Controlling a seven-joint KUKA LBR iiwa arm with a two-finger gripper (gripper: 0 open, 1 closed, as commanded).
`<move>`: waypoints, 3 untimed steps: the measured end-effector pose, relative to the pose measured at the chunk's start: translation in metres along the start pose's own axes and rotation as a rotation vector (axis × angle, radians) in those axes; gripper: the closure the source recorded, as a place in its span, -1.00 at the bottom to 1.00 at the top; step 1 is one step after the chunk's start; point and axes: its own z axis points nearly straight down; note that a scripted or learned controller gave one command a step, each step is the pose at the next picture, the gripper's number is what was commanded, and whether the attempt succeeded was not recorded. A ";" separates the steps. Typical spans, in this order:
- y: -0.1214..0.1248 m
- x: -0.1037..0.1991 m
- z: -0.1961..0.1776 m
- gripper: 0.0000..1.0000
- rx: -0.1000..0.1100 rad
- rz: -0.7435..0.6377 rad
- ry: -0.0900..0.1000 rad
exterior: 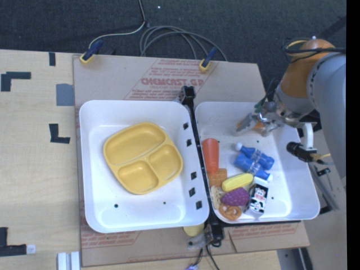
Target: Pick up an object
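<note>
**Small toys in the right bin, claw above them**

The claw (257, 122) hangs over the upper part of the right bin (298, 207); whether it is released or clenched I cannot tell. Below it lie one blue bottle (253, 160), one orange cylinder (211, 153), one yellow corn-like piece (237, 181), one purple grape cluster (235, 197) and one black-and-white carton (258, 198). All look light, stiff and slick; the bottle's middle seems the easiest hold. The left bin (93, 201) holds one yellow divided plate (143, 157).
</note>
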 end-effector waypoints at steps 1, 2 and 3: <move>0.014 -0.009 0.002 -1.00 0.036 -0.003 0.022; -0.076 -0.009 -0.002 -1.00 -0.008 0.000 -0.008; -0.043 0.049 -0.001 -1.00 -0.010 -0.007 -0.008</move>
